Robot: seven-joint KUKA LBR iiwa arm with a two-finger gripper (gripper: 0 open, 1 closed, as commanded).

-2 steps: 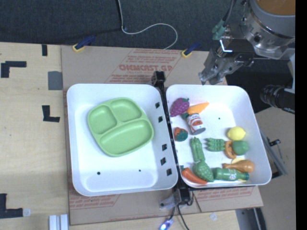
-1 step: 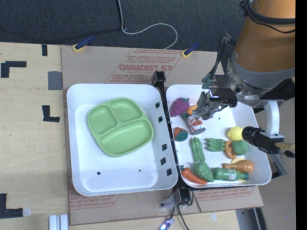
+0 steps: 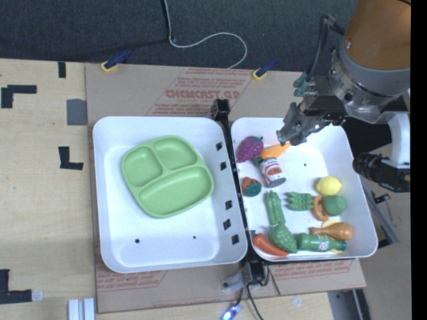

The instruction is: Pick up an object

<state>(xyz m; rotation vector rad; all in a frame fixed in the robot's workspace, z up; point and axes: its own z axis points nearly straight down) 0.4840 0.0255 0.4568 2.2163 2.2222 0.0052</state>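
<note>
While the grey arm with the orange band point(image 3: 380, 25) is reaching in from the right, its dark two-finger gripper point(image 3: 288, 139) is hanging low over the far end of the right-hand shallow white bin point(image 3: 357, 179), tilted toward the bin's inner wall. That spot is probably chosen because small toys are bunched there: the fingertips are pointing down just beside a small orange carrot-like piece point(image 3: 275, 150), with a purple bunch of plastic grapes point(image 3: 249, 148) close on its left and a little red-and-white can point(image 3: 272, 171) lying just below it. Whether the tool is released or clenched I cannot tell, since the tips are merging into one dark shape; nothing is visibly sitting between them, so I am judging that no object is being held yet.

As the likeliest target, the orange piece is looking short, smooth and tapered, lying on its side and touching or nearly touching the can. Its slim shape is suggesting an easy pinch, though the crowding neighbours could be nudged.

Farther along the same bin, a yellow lemon-shaped toy point(image 3: 328, 185), a green knobbly vegetable point(image 3: 273, 209) and other plastic foods are lying scattered toward the near edge, well apart from the gripper. Over in the left-hand white bin point(image 3: 113, 179), a pale green divided plastic plate point(image 3: 167, 175) is resting flat, well apart from the arm.
</note>
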